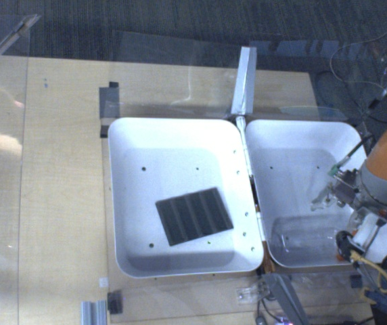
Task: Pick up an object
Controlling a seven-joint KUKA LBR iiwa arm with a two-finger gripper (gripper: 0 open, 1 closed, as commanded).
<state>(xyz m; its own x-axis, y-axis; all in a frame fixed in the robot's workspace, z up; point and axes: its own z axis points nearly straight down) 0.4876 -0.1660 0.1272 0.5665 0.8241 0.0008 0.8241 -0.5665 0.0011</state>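
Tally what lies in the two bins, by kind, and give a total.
Dark ribbed flat panel, in the left bin: 1
Clear plastic cup, on its side in the right bin: 1
Total: 2

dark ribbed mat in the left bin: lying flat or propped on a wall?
Flat. The dark ribbed mat lies on the floor of the left bin, skewed to the walls, with white floor showing all around it.
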